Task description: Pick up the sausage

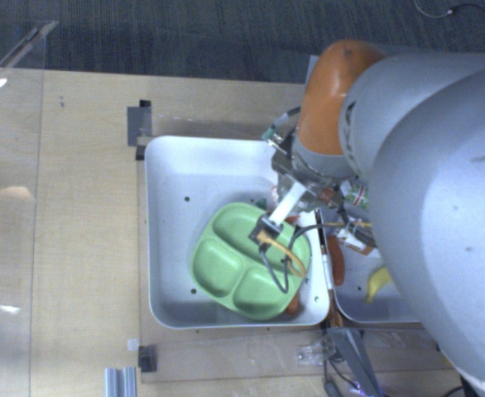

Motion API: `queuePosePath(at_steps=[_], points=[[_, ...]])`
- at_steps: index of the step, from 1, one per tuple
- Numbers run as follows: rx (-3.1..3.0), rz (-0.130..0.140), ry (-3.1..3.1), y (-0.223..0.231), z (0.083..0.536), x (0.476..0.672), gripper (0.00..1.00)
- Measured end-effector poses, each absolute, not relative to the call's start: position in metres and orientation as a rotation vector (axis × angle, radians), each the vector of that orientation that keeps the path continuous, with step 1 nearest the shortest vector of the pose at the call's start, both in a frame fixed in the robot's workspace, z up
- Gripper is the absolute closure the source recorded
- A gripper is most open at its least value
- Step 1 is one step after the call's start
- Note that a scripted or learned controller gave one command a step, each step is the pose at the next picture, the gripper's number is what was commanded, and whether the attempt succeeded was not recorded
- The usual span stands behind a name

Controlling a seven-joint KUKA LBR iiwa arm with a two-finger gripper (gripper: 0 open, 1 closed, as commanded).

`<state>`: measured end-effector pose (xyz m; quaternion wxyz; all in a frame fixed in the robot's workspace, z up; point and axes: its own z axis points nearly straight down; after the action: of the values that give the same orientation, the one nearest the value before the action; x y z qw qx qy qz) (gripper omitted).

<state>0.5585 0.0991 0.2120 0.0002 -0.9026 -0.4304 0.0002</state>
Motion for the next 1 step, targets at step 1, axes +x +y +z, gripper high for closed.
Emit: queuePosePath(at_steps=[1], points=[[-2.668,-0.002,-1.660,0.1357,0.1711,0.6117,1.00]])
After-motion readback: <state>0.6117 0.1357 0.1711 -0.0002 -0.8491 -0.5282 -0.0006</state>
